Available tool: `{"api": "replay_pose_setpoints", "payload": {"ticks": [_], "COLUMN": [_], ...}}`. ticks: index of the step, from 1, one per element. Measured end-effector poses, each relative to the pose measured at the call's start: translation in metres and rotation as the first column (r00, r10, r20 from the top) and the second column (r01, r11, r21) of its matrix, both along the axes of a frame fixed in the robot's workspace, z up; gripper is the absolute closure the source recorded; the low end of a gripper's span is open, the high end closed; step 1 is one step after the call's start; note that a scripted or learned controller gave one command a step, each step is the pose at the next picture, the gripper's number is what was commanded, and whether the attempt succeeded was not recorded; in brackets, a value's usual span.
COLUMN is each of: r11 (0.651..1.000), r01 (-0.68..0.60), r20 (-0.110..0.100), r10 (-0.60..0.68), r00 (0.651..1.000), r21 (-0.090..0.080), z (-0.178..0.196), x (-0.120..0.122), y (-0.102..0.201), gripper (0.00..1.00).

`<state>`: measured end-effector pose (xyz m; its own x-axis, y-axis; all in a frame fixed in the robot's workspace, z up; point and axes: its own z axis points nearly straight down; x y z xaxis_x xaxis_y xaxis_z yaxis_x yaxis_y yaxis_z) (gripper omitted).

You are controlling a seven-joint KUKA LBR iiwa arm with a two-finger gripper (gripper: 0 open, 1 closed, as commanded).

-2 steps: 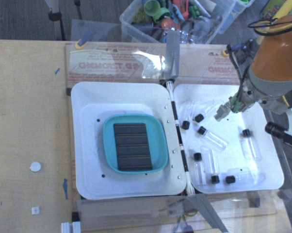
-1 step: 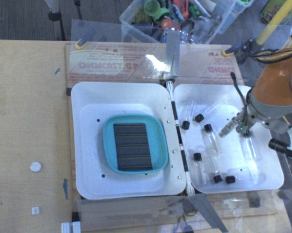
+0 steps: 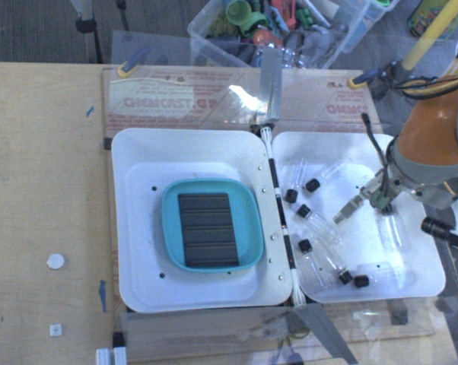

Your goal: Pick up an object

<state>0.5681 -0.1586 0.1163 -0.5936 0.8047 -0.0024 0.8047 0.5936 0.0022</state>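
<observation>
The right bin (image 3: 411,280) holds several clear plastic tubes with black caps, such as one capped tube (image 3: 311,185) at its upper left and another (image 3: 351,278) near its front edge. My gripper (image 3: 375,198) hangs low over the middle right of this bin, under the orange-banded wrist (image 3: 434,131). It is above a clear tube (image 3: 390,230) lying towards the right wall. I see nothing that is plainly held. In the left bin (image 3: 138,280), a teal dish (image 3: 248,219) carries a dark grey ribbed block (image 3: 208,229).
A metal divider strip (image 3: 278,204) runs between the two bins. Behind the bench stands a clear crate of colourful toys (image 3: 290,14). A small white disc (image 3: 55,261) lies on the wooden bench at the left.
</observation>
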Motion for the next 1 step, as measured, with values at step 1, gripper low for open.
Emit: {"api": "replay_pose_setpoints", "payload": {"ticks": [1], "r11": [0.998], "r01": [-0.059], "r20": [0.004], "r10": [0.059], "r00": [0.998], "r21": [-0.001], "z": [-0.0278], "x": [0.0223], "y": [0.0401], "gripper": [0.0]}}
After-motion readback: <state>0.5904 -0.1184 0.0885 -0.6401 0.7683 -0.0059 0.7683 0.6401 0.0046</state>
